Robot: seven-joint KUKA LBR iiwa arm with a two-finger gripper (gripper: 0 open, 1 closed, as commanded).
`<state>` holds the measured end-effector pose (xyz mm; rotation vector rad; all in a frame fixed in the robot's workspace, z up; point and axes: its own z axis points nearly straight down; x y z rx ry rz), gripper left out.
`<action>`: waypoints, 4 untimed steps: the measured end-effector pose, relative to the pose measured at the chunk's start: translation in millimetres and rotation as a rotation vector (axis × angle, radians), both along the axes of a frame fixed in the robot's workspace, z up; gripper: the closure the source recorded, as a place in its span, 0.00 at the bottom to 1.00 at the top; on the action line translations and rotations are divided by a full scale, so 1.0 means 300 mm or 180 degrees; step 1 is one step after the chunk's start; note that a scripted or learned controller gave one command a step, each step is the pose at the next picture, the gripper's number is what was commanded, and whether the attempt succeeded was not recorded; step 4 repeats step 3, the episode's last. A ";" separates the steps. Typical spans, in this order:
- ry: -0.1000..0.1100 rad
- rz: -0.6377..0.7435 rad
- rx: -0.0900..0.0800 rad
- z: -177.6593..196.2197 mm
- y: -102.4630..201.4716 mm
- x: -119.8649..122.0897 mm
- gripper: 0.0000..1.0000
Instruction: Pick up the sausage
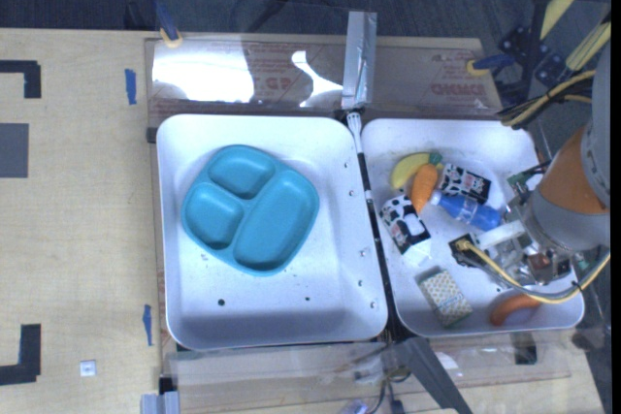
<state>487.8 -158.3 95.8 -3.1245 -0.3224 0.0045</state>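
At lower right of the frame, the gripper [532, 269] hangs just above the sausage [514, 307] in the right bin [456, 137]; finger state cannot be told.

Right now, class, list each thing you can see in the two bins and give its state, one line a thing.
blue divided plate: flat in the left bin, nothing on it.
sausage: lying in the right bin, near the front corner, under the arm.
carrot: lying beside the banana.
blue bottle: on its side.
two cow-patterned cartons: lying down.
sponge: flat.
gripper: low over the right bin, by the sausage.
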 end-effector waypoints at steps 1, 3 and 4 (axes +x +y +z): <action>-0.0023 0.1578 -0.0011 -0.027 0.107 -0.025 1.00; 0.0000 0.0325 0.0004 0.134 -0.169 0.066 1.00; 0.0000 0.0325 0.0004 0.134 -0.169 0.066 1.00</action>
